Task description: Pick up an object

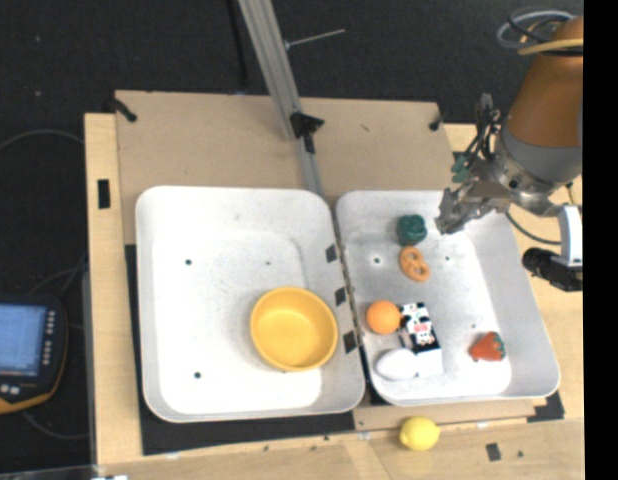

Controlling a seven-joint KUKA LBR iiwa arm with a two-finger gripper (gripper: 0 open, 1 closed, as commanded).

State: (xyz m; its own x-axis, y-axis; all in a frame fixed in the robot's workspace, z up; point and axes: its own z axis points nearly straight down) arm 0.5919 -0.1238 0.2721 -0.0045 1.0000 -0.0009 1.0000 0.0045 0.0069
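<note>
hand (451, 216): grip state can't tell, empty above right bin (519, 268) | green toy (412, 230) just left: likely light, firm; pinch its sides

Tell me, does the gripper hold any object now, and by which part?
Nothing is held. The gripper hangs over the right bin, beside the green toy.
</note>
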